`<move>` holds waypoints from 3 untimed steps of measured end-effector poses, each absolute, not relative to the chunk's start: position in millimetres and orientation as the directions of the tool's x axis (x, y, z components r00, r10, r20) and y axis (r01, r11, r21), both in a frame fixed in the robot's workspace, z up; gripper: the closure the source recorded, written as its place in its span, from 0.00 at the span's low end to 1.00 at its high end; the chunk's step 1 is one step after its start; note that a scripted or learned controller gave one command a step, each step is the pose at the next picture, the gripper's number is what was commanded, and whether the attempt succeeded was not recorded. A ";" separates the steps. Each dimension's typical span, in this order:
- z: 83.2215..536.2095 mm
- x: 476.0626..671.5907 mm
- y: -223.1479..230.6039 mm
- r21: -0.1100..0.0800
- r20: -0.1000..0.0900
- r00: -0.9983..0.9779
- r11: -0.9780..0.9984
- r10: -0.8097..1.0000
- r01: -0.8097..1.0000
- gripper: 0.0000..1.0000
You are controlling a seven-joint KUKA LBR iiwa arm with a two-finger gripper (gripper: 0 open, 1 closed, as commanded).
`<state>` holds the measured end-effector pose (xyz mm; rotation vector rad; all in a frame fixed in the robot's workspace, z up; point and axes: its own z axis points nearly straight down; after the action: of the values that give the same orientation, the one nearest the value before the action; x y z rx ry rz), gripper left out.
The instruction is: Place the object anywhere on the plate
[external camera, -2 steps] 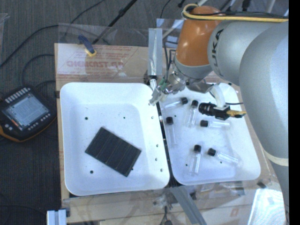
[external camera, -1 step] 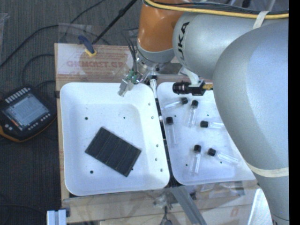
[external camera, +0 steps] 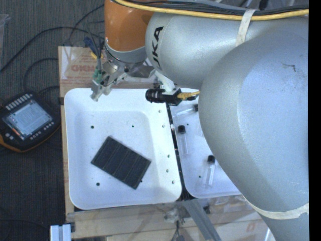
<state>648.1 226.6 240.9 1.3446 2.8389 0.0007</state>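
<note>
Dark floor, cables round bench [external camera: 120, 220]. Left bin [external camera: 80, 134] holds dark plate [external camera: 121, 162] at 6 o'clock. Pincer [external camera: 98, 90] over bin's 11 o'clock corner, grip unclear, object not discernible. Judged step: transport; next, swing toward plate, lower

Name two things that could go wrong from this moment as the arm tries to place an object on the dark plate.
1. The claw sits at the far rim of the left white bin, away from the dark ribbed rectangular plate; nothing shows between its tips, so it may release nothing.
2. The small clear tubes with black caps lie in the right bin, partly under the arm, making them awkward to grasp.
</note>
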 end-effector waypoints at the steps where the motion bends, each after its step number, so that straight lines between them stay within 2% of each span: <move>1: 250.1 648.6 226.2 0.000 -0.005 -0.633 0.633 0.774 0.774 1.00; 3: 268.4 649.4 226.3 0.001 -0.010 -0.633 0.633 0.774 0.774 1.00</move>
<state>649.4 226.3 268.4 1.3410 2.8306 -0.0060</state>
